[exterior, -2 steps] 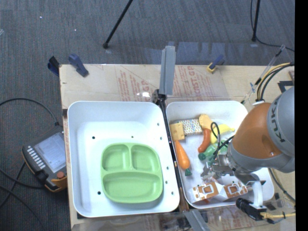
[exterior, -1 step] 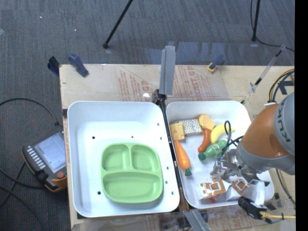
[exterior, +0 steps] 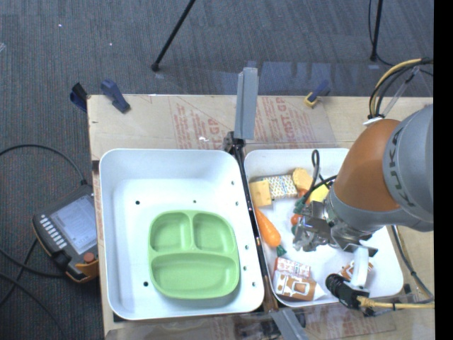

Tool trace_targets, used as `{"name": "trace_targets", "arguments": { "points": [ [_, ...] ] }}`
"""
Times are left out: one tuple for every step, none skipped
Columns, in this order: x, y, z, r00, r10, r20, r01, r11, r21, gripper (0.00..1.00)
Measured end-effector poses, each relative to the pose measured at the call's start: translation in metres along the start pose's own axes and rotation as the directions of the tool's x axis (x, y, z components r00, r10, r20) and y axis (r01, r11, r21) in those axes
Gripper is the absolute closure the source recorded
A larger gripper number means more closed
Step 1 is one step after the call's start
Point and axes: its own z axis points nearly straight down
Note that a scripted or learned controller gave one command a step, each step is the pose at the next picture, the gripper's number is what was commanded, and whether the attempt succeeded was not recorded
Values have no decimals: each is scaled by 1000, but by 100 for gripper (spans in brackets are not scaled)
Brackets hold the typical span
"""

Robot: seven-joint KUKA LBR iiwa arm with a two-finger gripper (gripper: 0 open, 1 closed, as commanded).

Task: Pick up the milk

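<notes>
Red-brown milk (exterior: 294,278) seemingly below tool (exterior: 308,238)

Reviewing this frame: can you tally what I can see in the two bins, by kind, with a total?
Green divided plate, left bin: 1
Milk carton, right bin: 1
Carrot: 1
Yellow block: 1
Patterned packet: 1
Other small items, partly hidden by the arm near the gripper: cannot count
Total clearly countable: 5
</notes>
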Motion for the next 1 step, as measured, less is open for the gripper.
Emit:
{"name": "trace_targets", "arguments": {
  "points": [
    [0, 0, 0, 1000, 0, 0, 0, 1000, 0, 0]
  ]
}}
